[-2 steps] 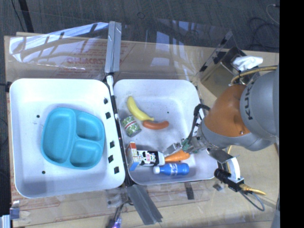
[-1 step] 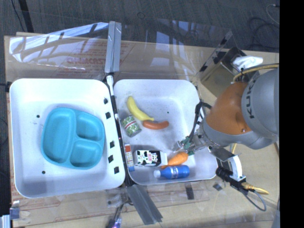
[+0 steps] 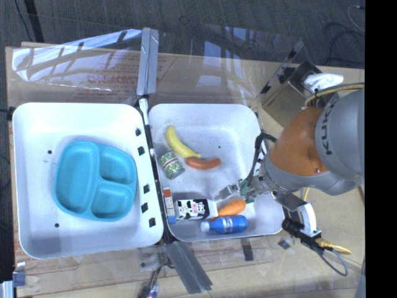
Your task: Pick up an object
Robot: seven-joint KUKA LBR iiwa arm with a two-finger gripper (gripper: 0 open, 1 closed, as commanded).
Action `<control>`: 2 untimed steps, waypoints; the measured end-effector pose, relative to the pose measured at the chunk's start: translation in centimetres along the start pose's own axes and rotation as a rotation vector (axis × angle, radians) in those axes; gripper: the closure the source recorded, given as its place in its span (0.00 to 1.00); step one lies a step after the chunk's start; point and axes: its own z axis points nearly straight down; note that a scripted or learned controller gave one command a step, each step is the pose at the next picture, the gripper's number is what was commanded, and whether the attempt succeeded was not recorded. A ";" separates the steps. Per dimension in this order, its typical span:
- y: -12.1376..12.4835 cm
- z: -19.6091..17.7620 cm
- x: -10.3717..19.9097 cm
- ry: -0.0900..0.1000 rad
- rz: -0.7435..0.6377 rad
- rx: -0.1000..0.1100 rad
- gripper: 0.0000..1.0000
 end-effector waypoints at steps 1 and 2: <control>0.0 0.9 0.5 0.006 -0.156 0.003 0.00; 0.1 -0.1 0.5 0.005 -0.161 0.002 1.00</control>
